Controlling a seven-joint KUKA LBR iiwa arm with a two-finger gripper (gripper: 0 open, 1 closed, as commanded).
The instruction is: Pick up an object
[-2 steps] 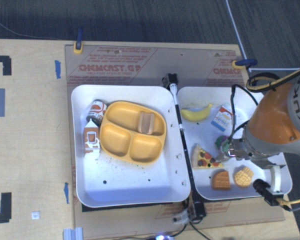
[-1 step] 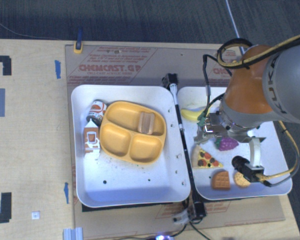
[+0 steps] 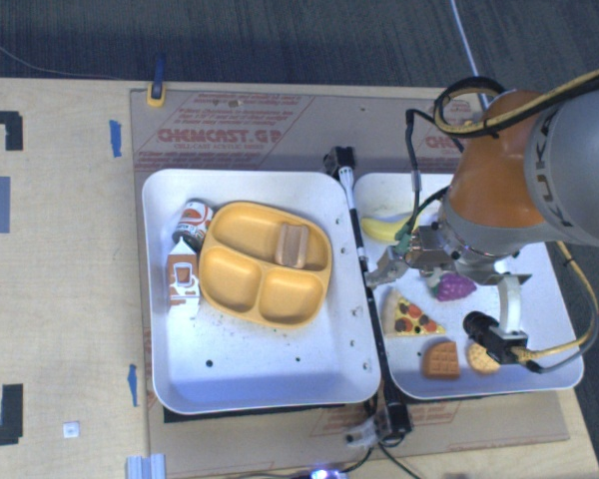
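My gripper [image 3: 387, 268] hangs low over the left side of the right bin [image 3: 554, 365], close to the wall shared with the left bin. Just behind it lies a yellow banana [image 3: 377, 230]. A pizza slice [image 3: 413, 318] lies just in front of it. A purple bunch of grapes [image 3: 455, 287] rests under the wrist, partly covered. A brown waffle piece [image 3: 440, 359] and a round cracker [image 3: 483, 359] lie near the front wall. Nothing shows between the gripper's fingers.
The left bin [image 3: 265, 379] holds a yellow divided plate [image 3: 248, 289] with a brown block [image 3: 293, 244] in its far right compartment. A small can [image 3: 191, 223] and a carton [image 3: 183, 278] lie beside the plate's left edge. The arm covers the right bin's back half.
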